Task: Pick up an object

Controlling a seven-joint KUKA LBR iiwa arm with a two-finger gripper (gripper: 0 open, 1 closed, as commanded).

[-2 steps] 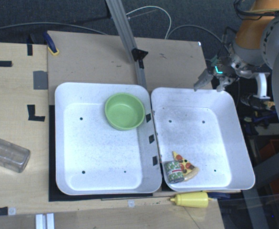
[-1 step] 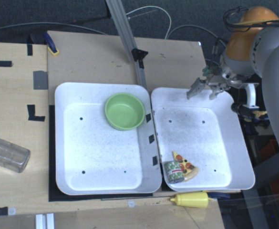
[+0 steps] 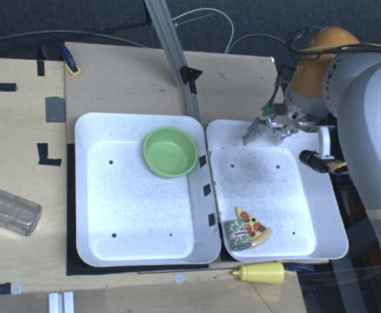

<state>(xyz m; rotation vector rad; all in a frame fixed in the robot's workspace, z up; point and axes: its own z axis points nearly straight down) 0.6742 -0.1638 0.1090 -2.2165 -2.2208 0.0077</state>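
Arm (image 3: 363,109): large rounded link, pale grey, smooth matte shell, seen at right side. Orange band (image 3: 320,60) seen above wrist, rounded and glossy, highlight on top. Thin dark cables (image 3: 301,41) looped over orange band. Wrist section below band grey-metallic, small mixed fittings noted, detail too blurred to name. Gripper (image 3: 263,128): slim grey metal parts, thin cable run down along it. White bracket with black cylindrical piece (image 3: 314,160) seen beside grey link, yellowish tip at its end.

Arm (image 3: 359,109) cut off at right edge; gripper (image 3: 268,128) too small/blurred to read its state.
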